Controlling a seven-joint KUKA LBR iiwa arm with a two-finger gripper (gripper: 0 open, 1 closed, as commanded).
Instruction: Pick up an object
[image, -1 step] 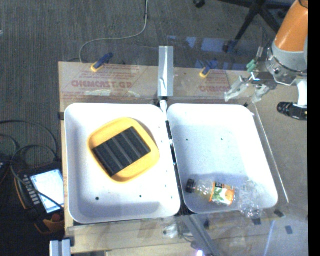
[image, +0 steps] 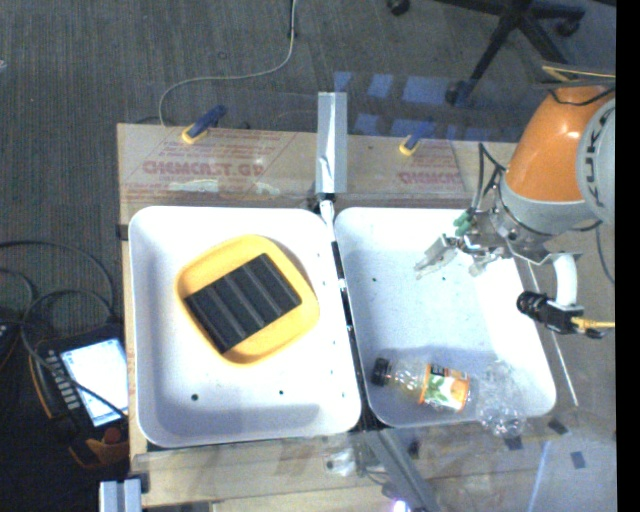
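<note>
A yellow, rounded-square object with a black ribbed top (image: 248, 297) lies in the left bin (image: 160, 400). A small clear bottle (image: 428, 384) with a black cap and an orange label lies on its side near the front of the right bin (image: 400, 300). My gripper (image: 456, 260) hangs over the back right part of the right bin. Its two fingers are spread open, with nothing between them. It is well behind the bottle and apart from it.
A crumpled piece of clear plastic (image: 500, 392) sits in the right bin's front right corner, beside the bottle. A metal divider post (image: 330, 150) stands behind the gap between the bins. Cables and a tablet (image: 85, 375) lie on the floor at the left.
</note>
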